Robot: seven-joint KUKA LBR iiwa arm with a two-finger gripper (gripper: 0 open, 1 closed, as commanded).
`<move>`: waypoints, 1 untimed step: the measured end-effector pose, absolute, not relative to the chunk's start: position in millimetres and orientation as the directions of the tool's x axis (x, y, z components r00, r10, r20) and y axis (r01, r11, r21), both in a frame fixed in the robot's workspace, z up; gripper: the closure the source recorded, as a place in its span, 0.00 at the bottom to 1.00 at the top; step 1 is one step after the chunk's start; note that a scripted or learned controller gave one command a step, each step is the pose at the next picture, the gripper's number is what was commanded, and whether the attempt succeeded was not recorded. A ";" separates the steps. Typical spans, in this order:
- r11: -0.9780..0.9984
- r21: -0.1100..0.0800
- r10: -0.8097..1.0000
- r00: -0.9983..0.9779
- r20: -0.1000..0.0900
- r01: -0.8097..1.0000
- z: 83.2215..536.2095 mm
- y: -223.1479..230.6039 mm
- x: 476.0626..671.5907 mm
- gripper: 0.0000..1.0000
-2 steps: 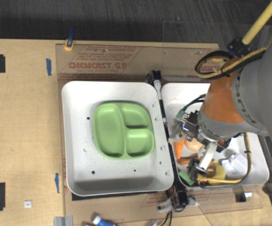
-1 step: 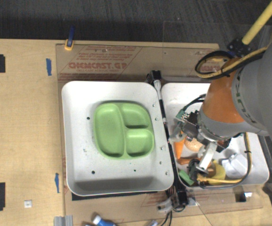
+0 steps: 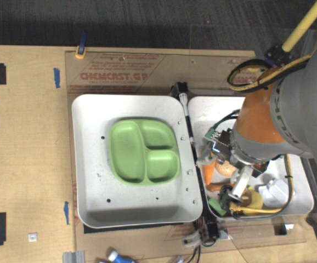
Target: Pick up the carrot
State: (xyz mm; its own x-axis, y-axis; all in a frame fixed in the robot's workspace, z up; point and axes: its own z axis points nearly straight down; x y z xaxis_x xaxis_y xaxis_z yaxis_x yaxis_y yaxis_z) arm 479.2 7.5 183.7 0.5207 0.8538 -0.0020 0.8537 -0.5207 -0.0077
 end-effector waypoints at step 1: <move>-0.521 -0.008 0.854 0.521 -0.002 0.854 183.7 7.5 479.2 0.00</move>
